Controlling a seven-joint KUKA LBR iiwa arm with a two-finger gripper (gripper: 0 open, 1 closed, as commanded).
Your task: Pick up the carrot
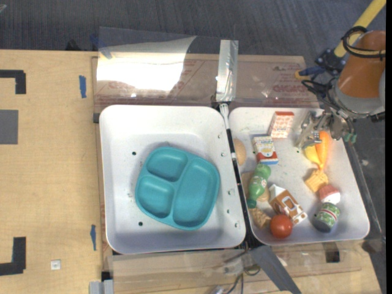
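At the near edge of the right bin (361,225) sits a red tomato (281,226), and a little round can (326,217) lies by the near right corner. Just behind the tomato is an orange and white box (289,204), touching it. A green toy (258,182) lies by the left edge of this bin, and a small yellow square cracker (316,180) lies closer to the right edge. Over in the left bin (116,164), a blue plate (177,187) with three parts sits in the middle. Going farther back in the right bin, a small carton (265,149) stands up, and a red and white box (282,125) lies near the far edge. The carrot (323,144) is by the far right corner, beside a yellow thing (315,155). The robot's gripper (313,133) is right at the top of the carrot. It is too hard to see if it is squeezing the carrot or not. The grey and orange arm (361,72) comes in past the far right corner.
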